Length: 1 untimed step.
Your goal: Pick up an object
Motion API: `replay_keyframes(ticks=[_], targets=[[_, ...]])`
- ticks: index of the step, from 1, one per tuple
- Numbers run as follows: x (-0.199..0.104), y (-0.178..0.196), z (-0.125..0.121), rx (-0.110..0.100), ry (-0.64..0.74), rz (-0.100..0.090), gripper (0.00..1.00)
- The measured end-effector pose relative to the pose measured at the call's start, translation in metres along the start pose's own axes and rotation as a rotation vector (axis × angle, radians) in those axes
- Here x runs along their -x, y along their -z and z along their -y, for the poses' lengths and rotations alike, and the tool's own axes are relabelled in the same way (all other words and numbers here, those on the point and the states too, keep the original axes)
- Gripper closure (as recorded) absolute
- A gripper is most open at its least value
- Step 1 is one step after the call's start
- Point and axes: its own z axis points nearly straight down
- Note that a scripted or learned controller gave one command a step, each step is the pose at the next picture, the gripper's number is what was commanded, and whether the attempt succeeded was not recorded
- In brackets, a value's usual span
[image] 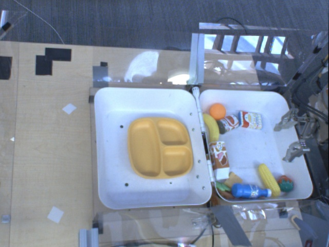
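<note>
The right bin (257, 140) holds several small items. An orange ball (218, 110) lies at its back left, beside a yellow banana (210, 127) and a ketchup bottle (239, 121) on its side. A brown and white carton (219, 157) lies along the left wall. Near the front lie a corn cob (269, 178), a blue bottle (249, 191) and a small red and green fruit (285, 183). My gripper (289, 136) hovers over the bin's right edge, open, with nothing between its fingers (285, 121).
The left bin (110, 138) holds a yellow divided plate (160, 147). A metal frame (241, 45) stands behind the right bin. The arm (313, 81) comes in from the right. Bare bench top lies to the left.
</note>
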Motion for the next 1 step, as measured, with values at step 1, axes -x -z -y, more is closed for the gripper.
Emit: replay_keyframes(ticks=[1], targets=[[0.0065, -0.0747, 0.0113, 0.002, -0.062, -0.008, 0.0]])
